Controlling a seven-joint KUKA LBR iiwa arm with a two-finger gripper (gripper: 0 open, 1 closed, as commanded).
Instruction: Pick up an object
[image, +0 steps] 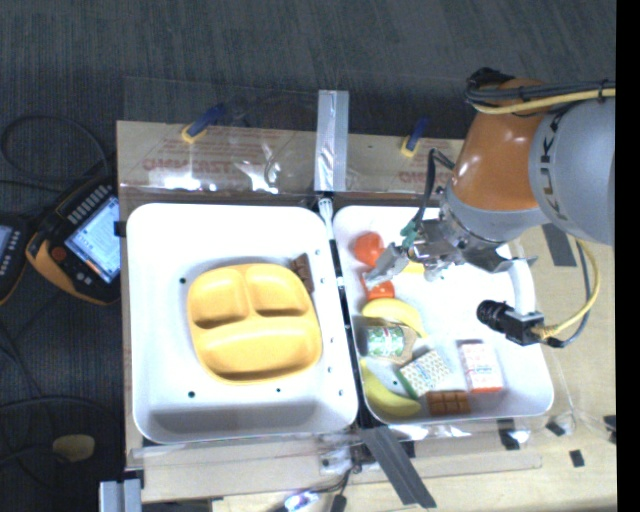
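Camera view: my pincer (392, 262) hovers in the right bin (535, 390), fingers apart, nothing between them. Orange ball (367, 246) sits just beside it at the bin's upper left. Looks light, smooth, round, likely slippery; grip across its middle.

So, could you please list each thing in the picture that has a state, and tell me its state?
end effector: above the right bin, beside the orange items, nothing visibly held.
yellow tray: lying flat in the left bin, compartments facing up.
left bin: holds the yellow tray.
right bin: holds many small items piled toward its left and front.
banana: lying at the front of the right bin, partly covered.
handheld screen: lit.
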